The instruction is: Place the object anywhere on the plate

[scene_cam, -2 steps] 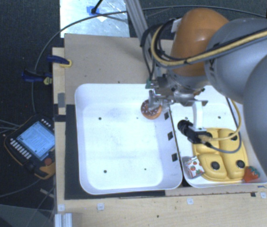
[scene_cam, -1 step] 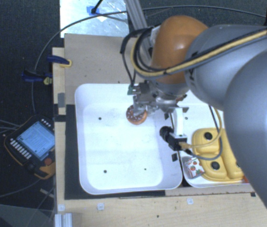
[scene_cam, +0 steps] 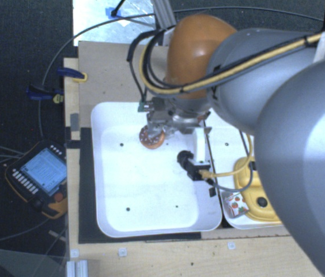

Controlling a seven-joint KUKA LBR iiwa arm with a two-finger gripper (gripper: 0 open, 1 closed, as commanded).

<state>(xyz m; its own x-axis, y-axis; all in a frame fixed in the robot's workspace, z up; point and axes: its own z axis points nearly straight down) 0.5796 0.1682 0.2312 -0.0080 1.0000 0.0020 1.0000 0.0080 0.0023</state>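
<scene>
Nearest the camera, the bulk of the grey arm [scene_cam: 301, 120] covers the right side of the bench, reaching in over the right bin [scene_cam: 237, 221]. What shows of that bin is its near-left corner, where a yellow plate [scene_cam: 253, 196] lies with a small white item printed in red and green [scene_cam: 235, 203] just beside it, touching or nearly touching its left rim. A yellow cable and dark cables hang from the arm over this spot.

The left bin [scene_cam: 151, 212] sits on the wooden bench top [scene_cam: 102, 79]; its near half is bare white floor with a few small dark dots. A black fitting [scene_cam: 190, 165] on the arm's cabling hangs over the bin's right edge.

Farther back, near the far edge of the left bin, a small round brownish object [scene_cam: 151, 137] lies directly under the gripper [scene_cam: 155, 127]. The wrist hides the fingers, so whether they are apart or closed on the object cannot be told; it may be touching the object. Above it sits the orange band [scene_cam: 200, 51].

Beyond the bench's left edge, a handheld control pad with a blue screen [scene_cam: 40, 172] rests on the dark floor, and blue clamps [scene_cam: 56, 82] grip the far-left corner.
</scene>
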